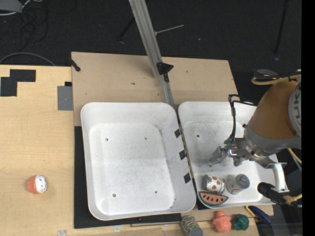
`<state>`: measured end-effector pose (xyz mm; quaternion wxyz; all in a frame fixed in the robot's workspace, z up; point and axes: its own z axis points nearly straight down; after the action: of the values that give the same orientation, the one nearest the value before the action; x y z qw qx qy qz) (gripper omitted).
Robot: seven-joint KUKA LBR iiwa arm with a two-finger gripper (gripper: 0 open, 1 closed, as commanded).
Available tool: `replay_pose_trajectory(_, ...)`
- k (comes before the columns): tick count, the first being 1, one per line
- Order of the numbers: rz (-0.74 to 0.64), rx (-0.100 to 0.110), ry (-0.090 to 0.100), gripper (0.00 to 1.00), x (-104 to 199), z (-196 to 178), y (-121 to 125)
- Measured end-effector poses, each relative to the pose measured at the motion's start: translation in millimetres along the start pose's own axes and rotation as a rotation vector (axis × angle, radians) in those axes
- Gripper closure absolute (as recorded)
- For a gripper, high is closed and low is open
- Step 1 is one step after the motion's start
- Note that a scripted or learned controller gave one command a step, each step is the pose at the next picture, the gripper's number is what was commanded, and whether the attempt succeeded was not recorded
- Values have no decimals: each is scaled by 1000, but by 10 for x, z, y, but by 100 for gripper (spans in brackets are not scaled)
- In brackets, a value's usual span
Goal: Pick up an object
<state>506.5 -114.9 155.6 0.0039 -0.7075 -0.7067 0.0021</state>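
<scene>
down at the front edge of the bench, outside the bins, sat a small dark green patterned cylinder [188, 225], a pink lumpy toy [221, 221] and a teal green knobbly toy [240, 222], lined up just beside one another below the right bin. my right white shallow bin [206, 116] held three things crowded into its front corner: a watermelon slice toy, red with a green rind [213, 198], lying against the front wall; a small white cup with red and green markings [214, 184] just behind it; and a grey metal-looking round can [239, 182] just beside the cup on its right. my gripper [220, 154] hung over the middle of that right bin, behind the cup and the can and apart from both, pointing toward the divider. i could not tell how my fingers stood; they were too small and blurred against the white floor, and nothing showed between them. my grey arm with its orange band [275, 114] came in from the right over the bin's far wall. the left white shallow bin [93, 113] lay beside it, touching along the middle. far off on the pale wooden tabletop [29, 132] to the left rested a small orange and white round figure [37, 184].
</scene>
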Motion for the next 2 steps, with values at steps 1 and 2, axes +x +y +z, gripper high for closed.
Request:
replay_pose_trajectory(1,3,0,0,0,92,489,10)
replay_pose_trajectory(2,10,-3,-1,100,68,366,12)
